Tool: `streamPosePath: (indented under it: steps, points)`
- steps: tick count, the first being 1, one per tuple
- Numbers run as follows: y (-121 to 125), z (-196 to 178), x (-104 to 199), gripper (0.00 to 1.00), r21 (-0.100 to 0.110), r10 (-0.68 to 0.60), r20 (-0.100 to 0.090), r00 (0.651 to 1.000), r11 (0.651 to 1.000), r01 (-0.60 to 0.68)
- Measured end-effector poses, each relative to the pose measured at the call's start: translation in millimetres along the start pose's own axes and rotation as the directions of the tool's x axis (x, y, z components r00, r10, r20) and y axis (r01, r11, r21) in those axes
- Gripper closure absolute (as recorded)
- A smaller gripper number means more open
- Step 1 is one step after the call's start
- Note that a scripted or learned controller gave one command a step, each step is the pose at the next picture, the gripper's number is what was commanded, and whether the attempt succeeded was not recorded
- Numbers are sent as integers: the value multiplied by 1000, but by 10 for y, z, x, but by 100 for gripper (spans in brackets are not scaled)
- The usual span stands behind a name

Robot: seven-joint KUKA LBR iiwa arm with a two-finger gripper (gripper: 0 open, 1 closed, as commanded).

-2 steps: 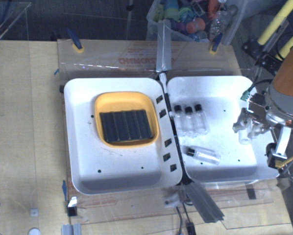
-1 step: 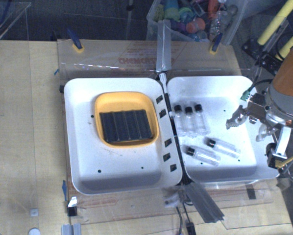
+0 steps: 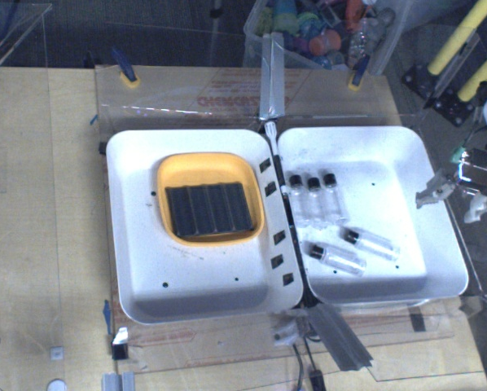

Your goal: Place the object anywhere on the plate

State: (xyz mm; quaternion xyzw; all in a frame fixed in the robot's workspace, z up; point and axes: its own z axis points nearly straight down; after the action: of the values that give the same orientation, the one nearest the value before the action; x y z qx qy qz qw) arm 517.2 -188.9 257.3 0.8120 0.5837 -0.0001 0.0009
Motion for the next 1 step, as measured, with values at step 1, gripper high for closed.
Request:
streamPosePath:
  steps: [1]
  points:
    - [447, -242, -75, 0, 1, -3, 0, 1000, 1000, 3]
